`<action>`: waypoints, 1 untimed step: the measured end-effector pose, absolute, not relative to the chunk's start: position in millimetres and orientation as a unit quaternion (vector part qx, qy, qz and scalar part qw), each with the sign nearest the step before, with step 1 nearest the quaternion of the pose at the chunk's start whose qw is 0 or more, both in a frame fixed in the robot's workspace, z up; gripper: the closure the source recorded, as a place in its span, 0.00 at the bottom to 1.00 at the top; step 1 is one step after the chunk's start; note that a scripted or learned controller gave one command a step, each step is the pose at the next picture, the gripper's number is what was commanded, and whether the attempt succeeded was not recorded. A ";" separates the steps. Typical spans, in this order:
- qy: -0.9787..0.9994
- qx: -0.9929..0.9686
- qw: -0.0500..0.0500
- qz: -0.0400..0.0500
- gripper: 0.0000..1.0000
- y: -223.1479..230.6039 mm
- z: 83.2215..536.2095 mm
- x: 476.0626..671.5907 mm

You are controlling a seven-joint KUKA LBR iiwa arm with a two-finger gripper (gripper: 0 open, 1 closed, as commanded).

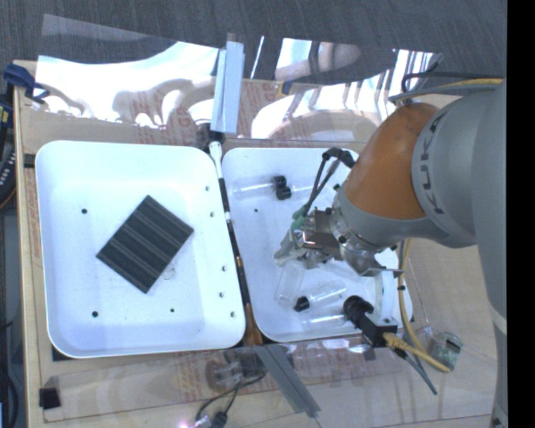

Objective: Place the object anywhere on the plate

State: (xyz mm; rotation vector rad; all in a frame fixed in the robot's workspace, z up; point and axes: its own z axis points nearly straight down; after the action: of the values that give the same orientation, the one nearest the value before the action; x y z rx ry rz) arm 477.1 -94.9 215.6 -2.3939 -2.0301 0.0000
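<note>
Arm [428, 176] is reaching in over the right bin [250, 172], w/ gripper [296, 243] hanging low near the bin's middle; can't tell its state. Dark ribbed plate [145, 242] is lying tilted near the middle of the left bin [53, 163]. Clear tube-like objects w/ black caps [308, 298] are lying toward the right bin's front edge, another small one [276, 186] toward its back edge.

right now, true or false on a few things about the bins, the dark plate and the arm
1. The dark ribbed plate lies in the left bin. True.
2. The plate sits square to the bin walls. False: it is turned at an angle.
3. The gripper is over the left bin. False: it is over the right bin.
4. Small clear objects with black caps lie in the right bin. True.
</note>
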 end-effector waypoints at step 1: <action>-0.647 -0.762 0.002 0.002 1.00 -62.7 189.9 544.8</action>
State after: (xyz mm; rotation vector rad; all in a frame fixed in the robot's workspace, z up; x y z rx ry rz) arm 544.8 -62.7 189.9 -2.3911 -2.0302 0.0051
